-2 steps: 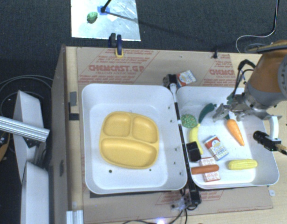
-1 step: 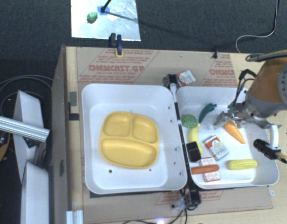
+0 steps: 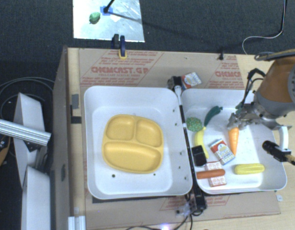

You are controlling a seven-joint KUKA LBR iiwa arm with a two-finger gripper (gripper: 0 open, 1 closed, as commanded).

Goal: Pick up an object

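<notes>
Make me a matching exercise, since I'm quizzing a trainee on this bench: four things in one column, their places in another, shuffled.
Things:
1. yellow divided plate
2. carrot
3. corn cob
4. sausage

Places:
A. right bin, near its front right corner
B. left bin, in the middle
C. right bin, just below the gripper
D. right bin, along its front edge, near the divider between the bins

Pairs: 1-B, 2-C, 3-A, 4-D
</notes>
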